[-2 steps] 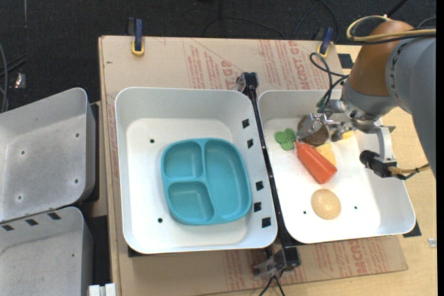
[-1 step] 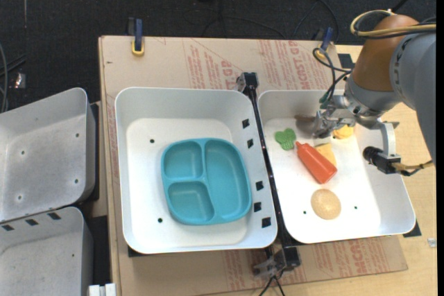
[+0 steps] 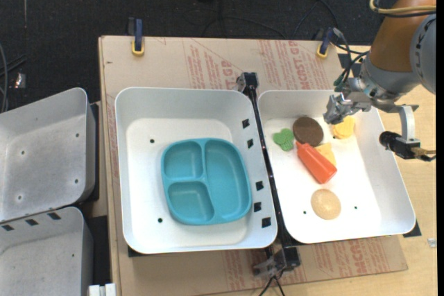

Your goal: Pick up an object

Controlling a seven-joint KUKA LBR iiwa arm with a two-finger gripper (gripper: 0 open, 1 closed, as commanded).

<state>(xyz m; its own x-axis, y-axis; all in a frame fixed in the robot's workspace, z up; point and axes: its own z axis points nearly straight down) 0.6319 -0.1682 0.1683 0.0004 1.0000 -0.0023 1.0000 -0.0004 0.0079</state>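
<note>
Tool (image 3: 338, 112) hangs low over the yellow piece (image 3: 343, 127) at the right bin's (image 3: 388, 177) far end, apparently lining up a grasp (grip state unclear).

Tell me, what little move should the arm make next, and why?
Probably a short drop straight down. The gripper hangs at the far end of the right bin, just above the yellow piece beside the brown disc, with nothing visibly held yet.
</note>
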